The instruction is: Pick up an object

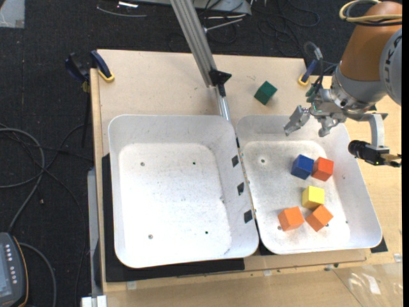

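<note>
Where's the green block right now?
The green block sits on the bare bench, outside both bins, just beyond the right bin's far edge.

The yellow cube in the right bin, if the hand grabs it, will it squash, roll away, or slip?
The yellow cube looks like a solid, flat-faced block, so it probably stays stiff and will not roll. Its smooth faces could slip if pinched off-centre. It sits close to the orange cubes, so the open hand may nudge those neighbours.
</note>
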### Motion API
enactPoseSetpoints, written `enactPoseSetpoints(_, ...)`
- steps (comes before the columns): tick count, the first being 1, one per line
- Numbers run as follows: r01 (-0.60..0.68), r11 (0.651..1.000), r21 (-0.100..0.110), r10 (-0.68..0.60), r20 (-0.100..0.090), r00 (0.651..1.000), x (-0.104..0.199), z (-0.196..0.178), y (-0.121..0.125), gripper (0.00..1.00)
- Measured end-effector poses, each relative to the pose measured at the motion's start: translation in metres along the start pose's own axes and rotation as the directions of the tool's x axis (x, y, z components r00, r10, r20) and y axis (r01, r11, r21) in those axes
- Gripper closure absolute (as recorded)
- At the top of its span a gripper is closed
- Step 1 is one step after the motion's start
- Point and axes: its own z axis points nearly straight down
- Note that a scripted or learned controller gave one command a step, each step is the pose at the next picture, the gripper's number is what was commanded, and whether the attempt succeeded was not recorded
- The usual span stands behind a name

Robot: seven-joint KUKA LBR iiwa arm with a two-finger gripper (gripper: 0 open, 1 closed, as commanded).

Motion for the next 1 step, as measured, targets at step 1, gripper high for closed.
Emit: enactPoseSetpoints(1, 0.005, 1.0, -0.004, -0.005, -0.001, 1.0, 0.048, 0.0087, 0.0362, 0.0)
